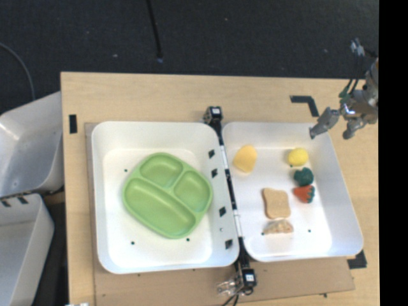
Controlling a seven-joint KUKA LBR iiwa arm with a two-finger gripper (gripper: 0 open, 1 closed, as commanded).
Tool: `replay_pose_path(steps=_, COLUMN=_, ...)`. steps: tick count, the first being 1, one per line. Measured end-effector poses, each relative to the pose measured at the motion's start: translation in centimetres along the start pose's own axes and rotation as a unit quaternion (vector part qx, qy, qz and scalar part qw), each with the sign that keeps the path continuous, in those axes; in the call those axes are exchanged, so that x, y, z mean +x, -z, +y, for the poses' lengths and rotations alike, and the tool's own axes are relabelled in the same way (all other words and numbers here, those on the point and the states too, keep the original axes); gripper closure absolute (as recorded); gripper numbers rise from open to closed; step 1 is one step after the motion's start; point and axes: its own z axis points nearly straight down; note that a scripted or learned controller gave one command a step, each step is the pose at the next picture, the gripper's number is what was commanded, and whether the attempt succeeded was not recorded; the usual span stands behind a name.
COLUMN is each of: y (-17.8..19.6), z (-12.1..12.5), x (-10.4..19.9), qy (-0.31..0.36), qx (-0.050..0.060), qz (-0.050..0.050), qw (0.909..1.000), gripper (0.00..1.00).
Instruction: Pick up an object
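A robot gripper [336,125] is hanging at the far right corner of the right white bin [341,190], just above its rim. Its two fingers are spreading apart, with nothing between them.

The things it could pick are all lying inside that bin, down and to the left of the gripper as the camera sees it. The nearest is a small yellow ball [297,157], sitting just below the gripper and a little left. Just beneath the ball a dark green toy [304,176] is touching a red and orange toy [303,193]; the picture is too soft to say what these two are. Farther left, a yellow rounded piece [245,159] is lying near the bin's left wall. A slice of toast [276,203] is lying flat in the middle, its long axis running toward the camera, with a pale crumbly piece [278,227] touching its near end.

The left bin [115,247] is holding a green divided plate [167,195], well apart from the gripper.

A reach for the yellow ball would probably call for a short move left and down.
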Motion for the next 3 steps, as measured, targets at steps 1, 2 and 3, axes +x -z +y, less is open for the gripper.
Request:
replay_pose_path(steps=1, y=0.8, z=0.2, x=0.1, qy=0.002, qx=-0.006, qz=-0.001, qw=1.0, gripper=0.0)
replay_pose_path(steps=2, y=-3.6, z=-0.3, x=0.4, qy=0.001, qx=-0.004, qz=-0.002, qw=1.0, gripper=0.0)
replay_pose_path(steps=3, y=-7.9, z=-0.8, x=0.3, qy=0.0, qx=-0.004, qz=-0.002, qw=1.0, gripper=0.0)
